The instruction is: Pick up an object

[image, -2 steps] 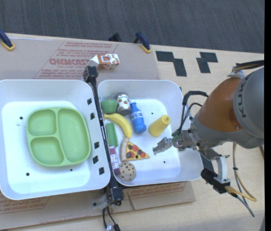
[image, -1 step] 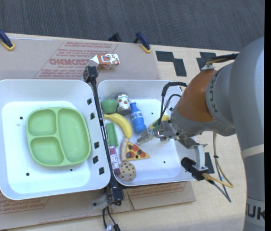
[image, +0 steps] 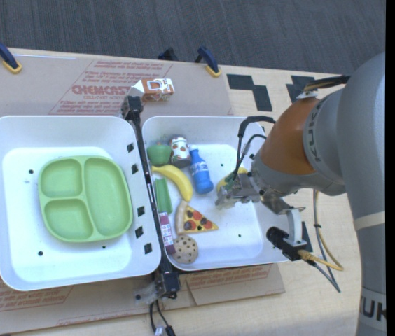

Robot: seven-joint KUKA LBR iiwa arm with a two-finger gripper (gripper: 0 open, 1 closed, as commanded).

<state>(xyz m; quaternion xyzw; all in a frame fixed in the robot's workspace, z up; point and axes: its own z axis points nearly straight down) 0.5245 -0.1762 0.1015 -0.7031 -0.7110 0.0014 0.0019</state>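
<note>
Going near to far in the right bin [image: 250,247]: cookie [image: 186,250], pizza slice [image: 199,220], banana [image: 174,178], blue bottle [image: 200,171], with a green piece [image: 159,152] and a small can [image: 178,148] at the back. The hand [image: 227,194] hangs low over the bin floor, just right of the pizza and bottle; I cannot tell its opening, and nothing shows between its tips. The bottle looks easiest: centre over it, cross its narrow width, keep off the banana.

Green divided plate [image: 85,199] in left bin [image: 1,187], banana [image: 174,178], pizza slice [image: 199,220] in right bin [image: 215,128]
</note>
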